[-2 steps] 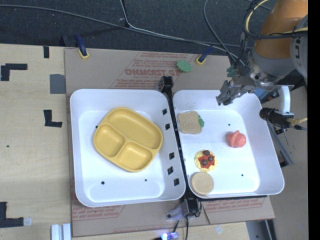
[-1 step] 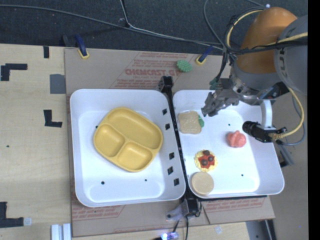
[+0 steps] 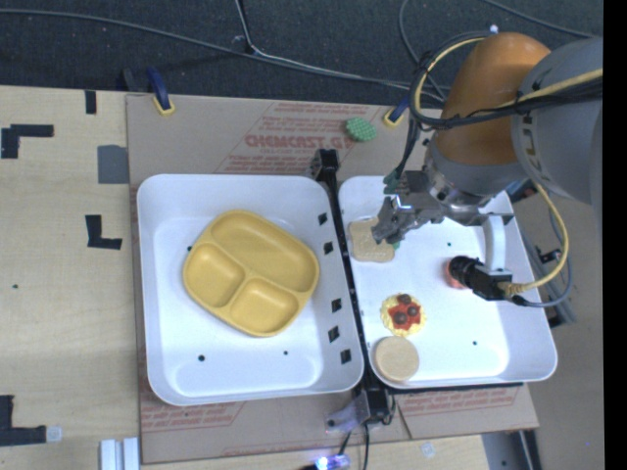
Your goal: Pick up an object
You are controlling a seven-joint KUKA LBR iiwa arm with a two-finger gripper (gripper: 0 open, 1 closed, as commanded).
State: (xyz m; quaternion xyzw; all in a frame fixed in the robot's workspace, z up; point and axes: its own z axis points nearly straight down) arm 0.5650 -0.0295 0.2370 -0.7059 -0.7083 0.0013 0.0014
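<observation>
Your arm's gripper [image 3: 392,225] hangs over a pale beige slab [image 3: 368,249] in the top left corner of the right bin [image 3: 470,336], as you view it. You cannot tell whether the claw is spread or pinching. A red-topped yellow round [image 3: 403,313] and a tan disc [image 3: 397,358] lie along that bin's lower left side, and a small red piece [image 3: 454,270] lies near its middle.

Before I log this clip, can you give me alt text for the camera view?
The grey arm's gripper hangs over a flat pale-tan piece in the right white bin, which also holds a round red-topped toy and a round tan disc. A yellow divided plastic plate lies in the left white bin.
</observation>
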